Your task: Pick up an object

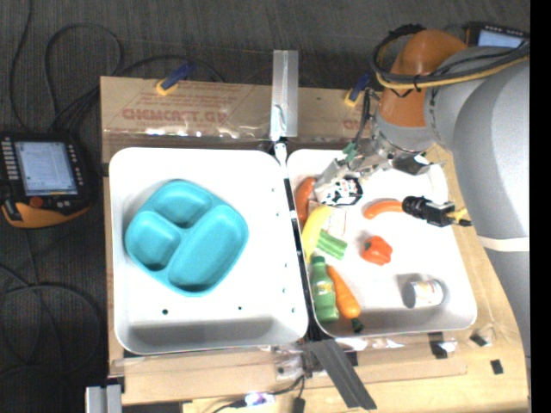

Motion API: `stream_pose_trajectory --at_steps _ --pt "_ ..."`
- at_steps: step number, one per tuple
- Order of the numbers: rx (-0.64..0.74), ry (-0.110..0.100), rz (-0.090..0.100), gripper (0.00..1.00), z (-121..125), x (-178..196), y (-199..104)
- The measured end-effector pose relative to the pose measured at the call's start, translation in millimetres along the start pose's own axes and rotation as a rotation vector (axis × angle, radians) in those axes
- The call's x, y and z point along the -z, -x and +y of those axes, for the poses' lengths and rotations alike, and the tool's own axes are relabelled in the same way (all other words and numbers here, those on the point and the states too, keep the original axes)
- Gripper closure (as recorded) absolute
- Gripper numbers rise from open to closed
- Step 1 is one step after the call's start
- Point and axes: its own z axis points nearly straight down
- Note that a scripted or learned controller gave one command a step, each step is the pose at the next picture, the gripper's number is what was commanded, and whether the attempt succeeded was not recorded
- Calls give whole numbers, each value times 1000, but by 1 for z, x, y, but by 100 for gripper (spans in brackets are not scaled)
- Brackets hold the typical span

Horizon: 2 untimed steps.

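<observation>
My gripper (338, 189) hangs low over the far left part of the right bin (452, 256). It is just above the top of a yellow banana (314, 226) and beside a reddish sausage-shaped piece (303, 196) at the bin's left wall. Close to its right lies a curved orange pepper (381, 206). Further forward are a small red pepper (376, 249), a green block (331, 246), a green bottle (323, 289), an orange carrot (345, 294) and a white can (424, 292). I see nothing held by the gripper.
The left bin (138, 317) holds a blue divided plate (185, 235). A metal divider post (284, 93) rises at the back between the bins. A black fitting (430, 209) on the arm overhangs the right bin's right side. A teach pendant (41, 172) lies off the bench at left.
</observation>
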Motion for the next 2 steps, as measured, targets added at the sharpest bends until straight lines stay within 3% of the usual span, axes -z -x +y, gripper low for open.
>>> stream_pose_trajectory --at_steps 1,2 --pt "51 20 -10 0 -19 -21 25" --pt "63 8 7 0 2 -24 53"
